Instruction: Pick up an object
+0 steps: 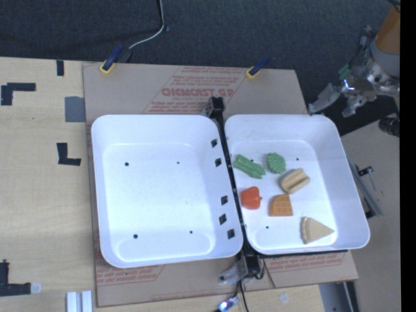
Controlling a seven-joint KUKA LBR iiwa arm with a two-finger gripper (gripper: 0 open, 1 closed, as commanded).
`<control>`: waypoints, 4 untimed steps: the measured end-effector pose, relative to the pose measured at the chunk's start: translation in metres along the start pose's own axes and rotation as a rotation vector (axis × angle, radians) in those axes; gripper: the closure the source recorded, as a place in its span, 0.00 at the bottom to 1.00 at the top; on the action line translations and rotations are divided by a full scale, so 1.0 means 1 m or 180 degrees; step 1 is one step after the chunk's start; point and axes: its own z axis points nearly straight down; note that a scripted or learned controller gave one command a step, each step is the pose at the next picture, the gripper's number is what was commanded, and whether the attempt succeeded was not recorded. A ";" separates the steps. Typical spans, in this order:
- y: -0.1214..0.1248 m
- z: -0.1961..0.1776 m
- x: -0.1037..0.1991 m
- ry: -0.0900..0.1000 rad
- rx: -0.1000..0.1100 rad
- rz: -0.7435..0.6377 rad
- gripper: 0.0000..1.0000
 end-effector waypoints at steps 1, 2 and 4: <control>-0.003 0.177 0.014 0.0019 0.0038 -0.0025 0.00; 0.000 0.157 0.013 0.0007 0.0014 -0.0027 1.00; 0.000 0.022 0.017 0.0019 0.0019 -0.0021 1.00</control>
